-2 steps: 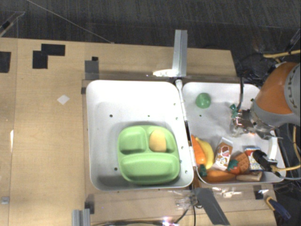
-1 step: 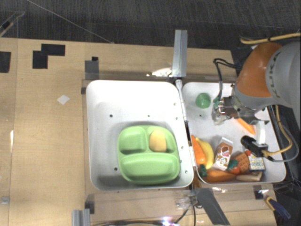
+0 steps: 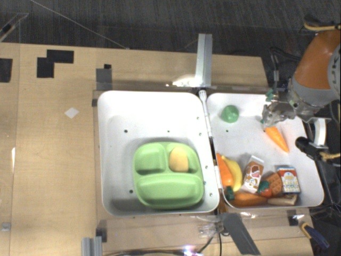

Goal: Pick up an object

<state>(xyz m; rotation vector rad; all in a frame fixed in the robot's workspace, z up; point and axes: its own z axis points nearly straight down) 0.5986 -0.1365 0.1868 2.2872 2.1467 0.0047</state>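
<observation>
Bins sit side by side on the bench (image 3: 48, 159), and we see the arm (image 3: 319, 68) reaching in from the right over the right bin (image 3: 240, 97). Its gripper (image 3: 273, 117) hangs low at the upper right of that bin, just above the top end of a carrot (image 3: 277, 137), which lies tilted on the bin floor with its point toward the lower right. We cannot tell whether the gripper touches the carrot, nor how it stands, since the metal parts blur together there.

Left of the gripper, well apart from it, a green ball (image 3: 230, 113) rests near the bin's upper left corner. Along the bin's lower edge we find a crowd of toy food: a banana (image 3: 233, 170) against the left wall beside something orange, a small carton (image 3: 252, 176) leaning next to it, a second carton (image 3: 289, 179) further right, and between them a brownish piece we cannot name. An orange vegetable (image 3: 248, 199) lies below the cartons at the bin's front wall.

In the left bin (image 3: 122, 116) a green tray (image 3: 166, 188) with compartments sits toward the lower middle. A yellow fruit (image 3: 179, 159) lies in its upper right compartment.
</observation>
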